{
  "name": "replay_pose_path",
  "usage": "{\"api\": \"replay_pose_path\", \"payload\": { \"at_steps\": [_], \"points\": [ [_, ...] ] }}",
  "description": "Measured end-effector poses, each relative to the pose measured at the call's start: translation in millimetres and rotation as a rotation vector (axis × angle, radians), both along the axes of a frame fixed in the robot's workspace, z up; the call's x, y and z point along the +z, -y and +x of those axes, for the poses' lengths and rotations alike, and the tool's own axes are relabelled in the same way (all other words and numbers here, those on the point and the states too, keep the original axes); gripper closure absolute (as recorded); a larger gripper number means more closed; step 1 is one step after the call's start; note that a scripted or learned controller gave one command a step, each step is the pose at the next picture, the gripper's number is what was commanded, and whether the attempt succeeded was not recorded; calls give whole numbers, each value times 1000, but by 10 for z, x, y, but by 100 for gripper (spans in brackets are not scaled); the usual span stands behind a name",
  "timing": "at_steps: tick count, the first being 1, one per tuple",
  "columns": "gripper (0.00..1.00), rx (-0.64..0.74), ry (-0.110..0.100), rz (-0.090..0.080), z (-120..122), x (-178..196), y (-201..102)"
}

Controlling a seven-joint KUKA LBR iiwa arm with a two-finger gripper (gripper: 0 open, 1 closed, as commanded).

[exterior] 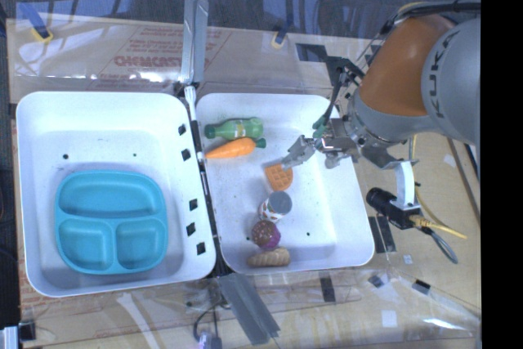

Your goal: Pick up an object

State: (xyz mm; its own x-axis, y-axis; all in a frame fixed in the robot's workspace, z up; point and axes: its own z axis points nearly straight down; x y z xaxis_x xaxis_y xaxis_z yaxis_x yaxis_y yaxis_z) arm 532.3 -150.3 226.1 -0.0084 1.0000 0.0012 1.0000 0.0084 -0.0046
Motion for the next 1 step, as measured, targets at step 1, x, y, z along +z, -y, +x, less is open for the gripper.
{"api": "replay_pose_path", "payload": {
  "at_steps": [1],
  "points": [
    [0,-37,2,-2,659,-1347,-39]
  ]
}}
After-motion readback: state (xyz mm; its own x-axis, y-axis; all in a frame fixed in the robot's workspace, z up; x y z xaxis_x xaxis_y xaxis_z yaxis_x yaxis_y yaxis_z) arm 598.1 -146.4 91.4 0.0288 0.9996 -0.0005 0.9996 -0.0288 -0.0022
